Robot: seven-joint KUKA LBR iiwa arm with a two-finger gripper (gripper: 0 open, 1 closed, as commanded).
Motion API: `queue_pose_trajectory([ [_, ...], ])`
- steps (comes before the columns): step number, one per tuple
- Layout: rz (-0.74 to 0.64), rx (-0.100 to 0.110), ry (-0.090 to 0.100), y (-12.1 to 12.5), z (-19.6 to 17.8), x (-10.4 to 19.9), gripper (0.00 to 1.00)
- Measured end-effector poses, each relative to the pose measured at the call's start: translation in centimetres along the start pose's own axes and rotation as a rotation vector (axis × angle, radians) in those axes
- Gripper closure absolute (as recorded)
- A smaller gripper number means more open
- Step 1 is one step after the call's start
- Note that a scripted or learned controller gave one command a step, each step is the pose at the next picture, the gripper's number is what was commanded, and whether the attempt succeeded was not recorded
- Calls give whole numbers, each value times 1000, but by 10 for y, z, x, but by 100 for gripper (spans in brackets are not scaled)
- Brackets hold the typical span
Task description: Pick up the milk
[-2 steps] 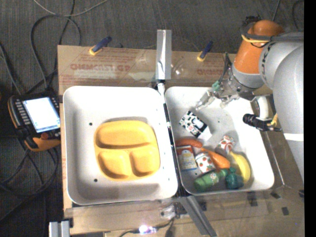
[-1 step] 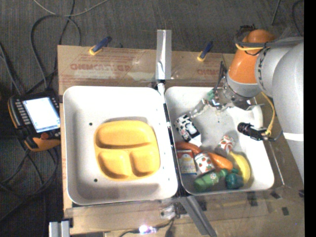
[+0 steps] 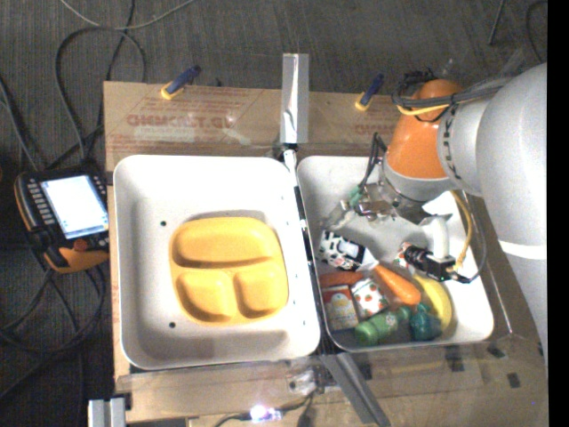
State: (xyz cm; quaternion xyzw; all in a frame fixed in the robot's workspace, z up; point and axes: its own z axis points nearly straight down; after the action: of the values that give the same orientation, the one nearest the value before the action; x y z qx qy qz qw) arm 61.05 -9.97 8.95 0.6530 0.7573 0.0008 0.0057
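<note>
The claw (image 3: 356, 205) hangs low in the right bin (image 3: 484, 323), whether it is open or closed cannot be told, just above the cow-patterned milk carton (image 3: 342, 252) lying there unheld, so the reach seems underway and a final descent comes next.

Seen from above: two white bins side by side on the bench (image 3: 222, 118), left bin (image 3: 142, 238) holding a yellow compartment tray (image 3: 231, 267), right bin (image 3: 484, 314) crowded along its lower edge with a carrot (image 3: 396, 285), banana (image 3: 437, 301), green bottle (image 3: 380, 326) and small cartons (image 3: 354, 304). Right of centre, grey arm with orange band (image 3: 418, 149) reaching down, pincer (image 3: 351, 229) just above a black-and-white milk carton (image 3: 342, 252). At far left, a handheld screen unit (image 3: 64, 210) on the floor.
</note>
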Motion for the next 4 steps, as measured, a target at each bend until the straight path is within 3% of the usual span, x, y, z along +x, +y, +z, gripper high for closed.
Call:
queue_pose_trajectory([
  [1,68,12,8,-49,-94,78,0],
  [2,-192,11,9,-57,-95,93,0],
  [3,-216,11,9,-114,-108,44,0],
  [4,-346,-6,4,-122,-19,14,0],
])
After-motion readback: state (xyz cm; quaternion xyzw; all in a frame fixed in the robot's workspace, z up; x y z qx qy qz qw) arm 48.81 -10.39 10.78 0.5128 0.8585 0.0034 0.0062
